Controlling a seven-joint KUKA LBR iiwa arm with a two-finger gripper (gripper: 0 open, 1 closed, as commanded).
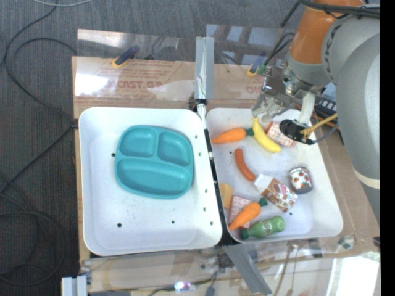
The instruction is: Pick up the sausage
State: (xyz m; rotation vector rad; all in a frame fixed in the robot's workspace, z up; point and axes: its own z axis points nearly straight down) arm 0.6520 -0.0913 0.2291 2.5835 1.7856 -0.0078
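Observation:
The sausage (244, 164) is a short reddish-orange link lying at a slant in the middle of the right bin (327, 217), touching nothing. My gripper (268, 108) hangs over the back edge of that bin, just behind the yellow banana (264, 137). It is well above and to the right of the sausage and apart from it. I see nothing held in it.
Around the sausage in the right bin lie a carrot (229, 135), a second carrot (245, 214), a green bottle (265, 227), small printed boxes (279, 195) and a round red-and-white item (300, 179). The left bin (99, 227) holds a teal divided plate (154, 161).

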